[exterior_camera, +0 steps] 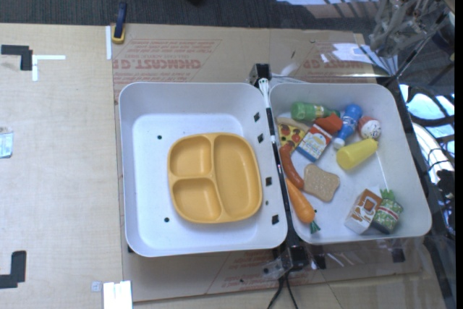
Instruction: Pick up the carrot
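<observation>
The carrot (300,203) is orange with a small green tip at its near end. It lies in the right bin (409,155) against the bin's left wall, near the front corner, pointing toward the front. A reddish sausage (291,164) lies just behind it, touching or nearly touching its far end. A slice of bread (321,183) rests right beside the carrot on its right.
The right bin also holds a pizza slice (289,132), a green bottle (311,111), a blue bottle (350,119), a yellow bottle (357,153), a small carton (312,143) and two boxes (376,212). A yellow divided plate (215,177) sits in the left bin (137,155).
</observation>
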You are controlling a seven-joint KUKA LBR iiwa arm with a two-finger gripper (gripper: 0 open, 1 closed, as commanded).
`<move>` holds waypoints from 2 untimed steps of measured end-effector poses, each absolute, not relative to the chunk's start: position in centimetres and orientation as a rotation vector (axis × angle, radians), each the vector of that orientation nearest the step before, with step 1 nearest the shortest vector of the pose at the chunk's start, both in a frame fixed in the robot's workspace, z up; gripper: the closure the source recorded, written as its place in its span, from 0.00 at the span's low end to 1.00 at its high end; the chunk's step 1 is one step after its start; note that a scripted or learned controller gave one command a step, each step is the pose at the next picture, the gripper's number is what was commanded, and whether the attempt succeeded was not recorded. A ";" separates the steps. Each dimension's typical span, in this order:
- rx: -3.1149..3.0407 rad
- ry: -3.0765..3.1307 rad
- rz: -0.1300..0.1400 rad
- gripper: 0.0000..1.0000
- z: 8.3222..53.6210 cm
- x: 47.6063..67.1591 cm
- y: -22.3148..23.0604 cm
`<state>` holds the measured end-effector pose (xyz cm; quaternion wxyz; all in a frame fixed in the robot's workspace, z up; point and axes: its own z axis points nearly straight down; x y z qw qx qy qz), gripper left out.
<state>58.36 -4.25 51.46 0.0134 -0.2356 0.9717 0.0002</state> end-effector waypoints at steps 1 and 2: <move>-0.733 3.028 0.001 0.00 51.5 58.4 -4.3; -0.728 3.022 0.001 1.00 52.4 58.6 -4.3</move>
